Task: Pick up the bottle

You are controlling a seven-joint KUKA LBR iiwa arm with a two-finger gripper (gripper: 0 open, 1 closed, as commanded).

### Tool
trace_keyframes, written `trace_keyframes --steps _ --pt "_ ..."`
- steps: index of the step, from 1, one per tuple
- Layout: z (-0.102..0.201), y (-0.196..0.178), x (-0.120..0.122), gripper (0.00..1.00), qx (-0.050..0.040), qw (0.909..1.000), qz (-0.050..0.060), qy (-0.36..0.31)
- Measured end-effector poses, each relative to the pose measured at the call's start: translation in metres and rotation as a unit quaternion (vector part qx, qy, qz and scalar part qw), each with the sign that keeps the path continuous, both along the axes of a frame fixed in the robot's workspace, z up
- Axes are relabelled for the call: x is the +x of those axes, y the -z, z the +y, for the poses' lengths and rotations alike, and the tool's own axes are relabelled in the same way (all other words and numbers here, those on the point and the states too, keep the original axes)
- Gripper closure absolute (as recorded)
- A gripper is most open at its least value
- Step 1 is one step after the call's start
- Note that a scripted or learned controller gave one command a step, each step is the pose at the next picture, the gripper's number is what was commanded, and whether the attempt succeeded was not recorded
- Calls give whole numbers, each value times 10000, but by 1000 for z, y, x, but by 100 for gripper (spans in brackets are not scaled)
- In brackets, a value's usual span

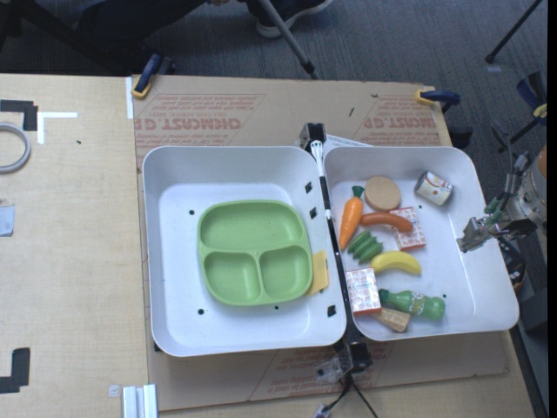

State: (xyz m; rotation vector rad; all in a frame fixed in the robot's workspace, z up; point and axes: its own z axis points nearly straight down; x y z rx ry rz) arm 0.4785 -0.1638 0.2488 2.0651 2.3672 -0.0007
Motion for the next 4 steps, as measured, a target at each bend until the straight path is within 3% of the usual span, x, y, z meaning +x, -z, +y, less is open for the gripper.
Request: trace_keyframes --steps 1,2,3,4 --pt "7 11 0 100 -2 9945 -8 -1051" --pt "6 29 0 100 1 9876 -4 -1572" --pt "30 102 -1 100 1 9726 -4 -2323" --pt "60 117 0 100 1 9592 -5 -2829"
